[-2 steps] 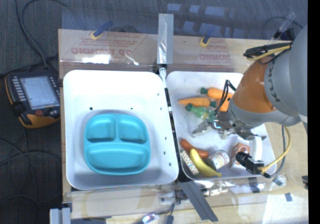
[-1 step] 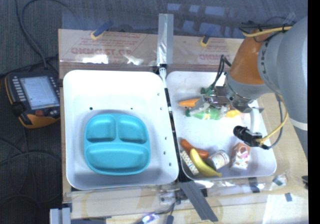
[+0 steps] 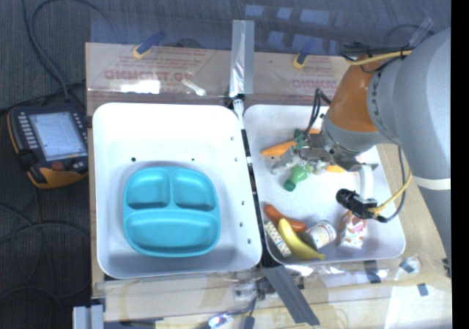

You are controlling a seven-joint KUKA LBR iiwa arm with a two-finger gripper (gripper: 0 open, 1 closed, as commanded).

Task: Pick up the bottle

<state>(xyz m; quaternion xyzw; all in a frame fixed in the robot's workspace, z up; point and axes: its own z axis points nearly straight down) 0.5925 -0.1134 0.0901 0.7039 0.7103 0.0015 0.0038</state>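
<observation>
A small green bottle (image 3: 294,176) lies tilted on the floor of the right bin (image 3: 381,243), near its middle. My gripper (image 3: 302,159) hangs low over the bottle's upper end and covers part of it. The arm's orange band (image 3: 353,104) and grey body come in from the right, above the bin's far corner. Whether the gripper touches the bottle is hidden by the wrist.
An orange carrot-like piece (image 3: 278,149) lies just left of the gripper. Along the right bin's front edge are a banana (image 3: 297,240), a red piece (image 3: 272,212), a small can (image 3: 322,234) and a little carton (image 3: 353,233). A blue divided plate (image 3: 171,209) sits in the left bin (image 3: 117,130).
</observation>
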